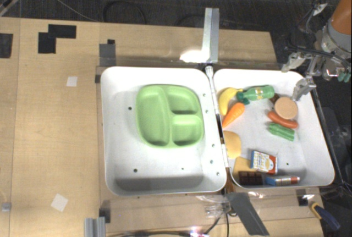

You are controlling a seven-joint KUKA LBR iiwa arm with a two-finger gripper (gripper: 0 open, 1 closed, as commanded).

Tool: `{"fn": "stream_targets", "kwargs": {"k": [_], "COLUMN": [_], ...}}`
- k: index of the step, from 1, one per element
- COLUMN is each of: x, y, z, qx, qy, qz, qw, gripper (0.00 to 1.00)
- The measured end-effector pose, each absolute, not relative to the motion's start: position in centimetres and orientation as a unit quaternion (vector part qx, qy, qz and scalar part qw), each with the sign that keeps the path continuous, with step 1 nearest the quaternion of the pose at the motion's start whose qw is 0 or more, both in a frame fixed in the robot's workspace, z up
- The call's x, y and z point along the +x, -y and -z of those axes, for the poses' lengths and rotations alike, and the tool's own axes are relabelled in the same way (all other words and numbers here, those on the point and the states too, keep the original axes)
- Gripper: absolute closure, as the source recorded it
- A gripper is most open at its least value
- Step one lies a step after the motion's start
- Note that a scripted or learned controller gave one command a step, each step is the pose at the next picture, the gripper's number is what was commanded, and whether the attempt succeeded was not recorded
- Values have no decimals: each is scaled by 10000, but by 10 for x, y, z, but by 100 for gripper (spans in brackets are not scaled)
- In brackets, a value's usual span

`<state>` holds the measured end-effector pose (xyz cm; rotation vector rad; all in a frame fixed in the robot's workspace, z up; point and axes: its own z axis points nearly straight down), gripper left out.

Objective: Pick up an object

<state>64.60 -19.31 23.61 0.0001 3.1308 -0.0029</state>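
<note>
Gripper (pixel 304 86) sits at the far right corner of the right bin (pixel 324 159), just above the rim, arm coming in from upper right. Fingers too small and blurred to read; cannot tell how far apart they stand, and nothing visible between them.

Candidate objects, all in the right bin, placed from the gripper:
- Round tan-and-brown bun-like piece (pixel 286 108): nearest, just beside and toward the camera-left, not touching.
- Red sausage shape (pixel 282 120) and green pod shape (pixel 282 132): just past the bun, nearer the front.
- Green bottle (pixel 256 93): lying on its side, to the left of the gripper along the far wall.
- Banana (pixel 226 99) and carrot (pixel 233 113): farther left, against the divider.
- Small carton (pixel 262 161) with red, blue and yellow print: well toward the front; lettering not legible.
- Dark bar (pixel 250 178) and a red-tipped marker-like item (pixel 283 180): at the front wall, farthest off.

Left bin (pixel 113 175) holds a green divided tray (pixel 169 115), well apart from the gripper.
</note>
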Motion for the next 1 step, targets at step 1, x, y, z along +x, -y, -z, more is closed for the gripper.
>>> {"fn": "stream_targets", "kwargs": {"k": [1], "x": [641], "y": [204], "z": [-110], "qx": [-498], "qy": [-9987], "qz": [23], "qw": [92], "gripper": [0]}}
